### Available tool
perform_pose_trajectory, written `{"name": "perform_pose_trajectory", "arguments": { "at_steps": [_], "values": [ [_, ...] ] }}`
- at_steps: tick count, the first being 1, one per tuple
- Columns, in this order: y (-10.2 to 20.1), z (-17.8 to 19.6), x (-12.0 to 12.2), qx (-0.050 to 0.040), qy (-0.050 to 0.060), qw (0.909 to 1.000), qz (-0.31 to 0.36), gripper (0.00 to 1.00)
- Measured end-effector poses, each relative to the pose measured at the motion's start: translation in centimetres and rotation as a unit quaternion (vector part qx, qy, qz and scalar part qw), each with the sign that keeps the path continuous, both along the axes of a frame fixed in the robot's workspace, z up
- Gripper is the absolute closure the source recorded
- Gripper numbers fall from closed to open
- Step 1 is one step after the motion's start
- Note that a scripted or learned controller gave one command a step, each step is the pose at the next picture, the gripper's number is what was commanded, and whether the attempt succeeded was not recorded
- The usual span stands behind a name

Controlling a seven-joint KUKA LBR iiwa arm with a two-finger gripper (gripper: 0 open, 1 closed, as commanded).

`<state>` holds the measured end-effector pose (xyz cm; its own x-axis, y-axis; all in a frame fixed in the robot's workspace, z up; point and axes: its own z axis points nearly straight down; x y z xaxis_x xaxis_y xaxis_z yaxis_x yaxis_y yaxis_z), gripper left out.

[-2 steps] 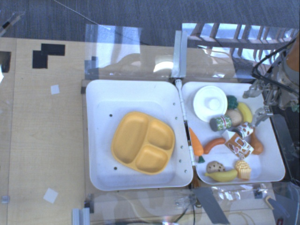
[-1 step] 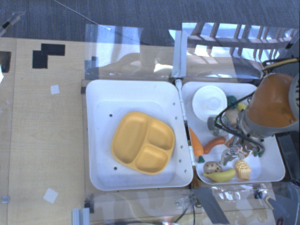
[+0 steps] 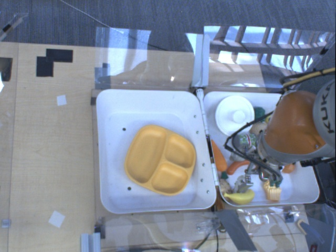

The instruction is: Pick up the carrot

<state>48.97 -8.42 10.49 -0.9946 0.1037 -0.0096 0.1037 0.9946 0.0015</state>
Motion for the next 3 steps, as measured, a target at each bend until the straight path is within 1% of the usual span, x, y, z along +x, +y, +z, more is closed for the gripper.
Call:
{"name": "perform_pose_trajectory", "arguments": {
  "at_steps": [1,2,3],
  "values": [
    [-0.6,-1.6,1.3,-0.0001,0.000,0.9960,-0.090,0.00],
    [-0.5,-0.2,1.8,0.0001,-0.006,0.9962,-0.086,1.00],
    [1.4,8.3,0.0,-0.0007,-0.001,0.9999,0.016,1.00]
  ]
}}
